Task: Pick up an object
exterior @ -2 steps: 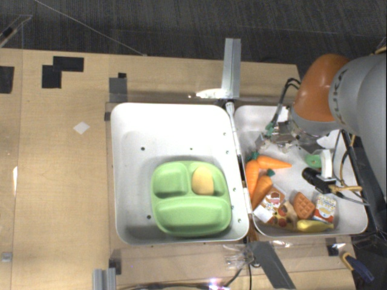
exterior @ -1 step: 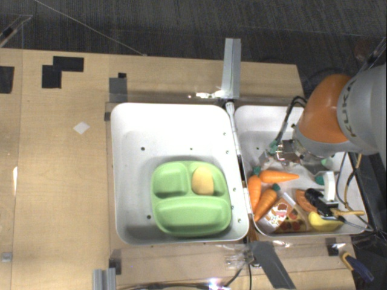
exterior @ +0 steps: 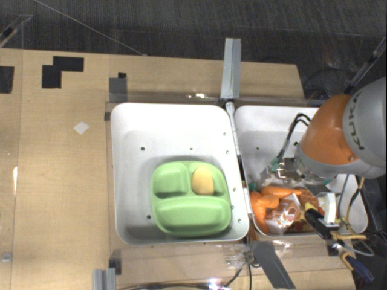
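Operator: Closest to my lens sits the arm (exterior: pixel 329 135), its orange band high over the right bin (exterior: pixel 260 125), reaching in from the right of my screen.

Desk: And under it?

Operator: Two white bins side by side. Across the shared wall, the left bin (exterior: pixel 157 132) carries a green divided tray (exterior: pixel 190 213), well apart from the tool. What I would go for is in the right bin, heaped in its near left corner: orange carrot-like pieces (exterior: pixel 272 193), with a clear packet (exterior: pixel 284 217) of something brownish touching them on the near side.

Desk: Where is the tool against that heap?

Operator: My gripper (exterior: pixel 285 171) hangs low in the right bin, just on the far side of the heap, right beside the topmost orange piece. Whether they touch, I cannot say; the wrist masks the spot.

Desk: How does that piece lie?

Operator: Its long axis runs roughly across my screen, left to right. My judgement is that the grip should close across it, far side to near side, after a slight shift toward me.

Desk: Open or closed?

Operator: I cannot tell how wide it stands, nor whether it has hold of anything. The wrist hides the working end.

Desk: Anything else loose?

Operator: One yellow egg-shaped lump (exterior: pixel 203 180) in the tray's far right compartment, a much longer reach.
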`<state>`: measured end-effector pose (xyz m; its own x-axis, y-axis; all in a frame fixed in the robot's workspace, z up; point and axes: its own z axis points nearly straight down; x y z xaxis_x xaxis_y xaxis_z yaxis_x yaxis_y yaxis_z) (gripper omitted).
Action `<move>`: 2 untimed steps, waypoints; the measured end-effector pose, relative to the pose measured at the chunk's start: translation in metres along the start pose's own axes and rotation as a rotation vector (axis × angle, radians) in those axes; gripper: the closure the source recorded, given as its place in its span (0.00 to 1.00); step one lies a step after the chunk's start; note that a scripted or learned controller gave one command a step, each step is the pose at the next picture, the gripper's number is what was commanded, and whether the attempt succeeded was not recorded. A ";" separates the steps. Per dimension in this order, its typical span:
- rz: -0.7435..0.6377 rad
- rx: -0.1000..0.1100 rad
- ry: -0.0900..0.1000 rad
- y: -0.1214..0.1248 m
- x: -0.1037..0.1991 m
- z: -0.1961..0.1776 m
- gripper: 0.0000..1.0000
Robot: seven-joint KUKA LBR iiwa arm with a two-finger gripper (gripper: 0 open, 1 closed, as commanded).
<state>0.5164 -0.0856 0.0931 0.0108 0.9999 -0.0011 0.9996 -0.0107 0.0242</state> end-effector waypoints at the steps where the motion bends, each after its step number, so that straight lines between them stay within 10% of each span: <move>1: 0.122 0.020 0.000 -0.017 -0.010 -0.067 0.00; 2: -0.115 0.002 0.001 -0.022 -0.023 0.000 0.00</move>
<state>0.4939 -0.1084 0.0926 -0.1040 0.9946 -0.0031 0.9943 0.1040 0.0215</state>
